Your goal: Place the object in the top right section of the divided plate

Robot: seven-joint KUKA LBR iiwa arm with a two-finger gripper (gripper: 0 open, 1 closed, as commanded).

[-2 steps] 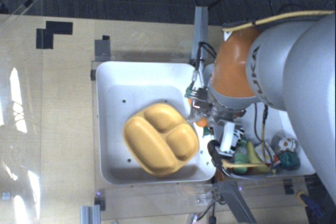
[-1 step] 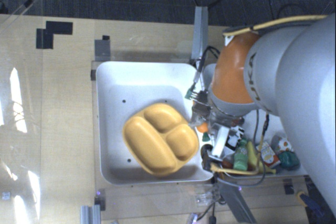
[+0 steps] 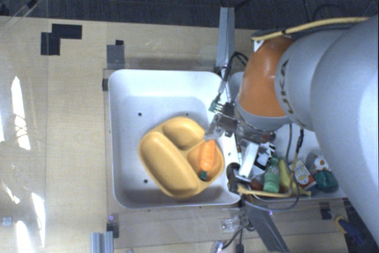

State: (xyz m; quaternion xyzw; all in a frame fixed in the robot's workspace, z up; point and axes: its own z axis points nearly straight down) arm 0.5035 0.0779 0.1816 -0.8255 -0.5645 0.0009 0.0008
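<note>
Your carrot lies in the plate's section at about four o'clock, stem end down. It looks like a light, stiff, slick toy; pinch it across the thick middle. Fingers sit right at its top end, but you can't tell their spread. Around it: the white bin, the worktop.
</note>
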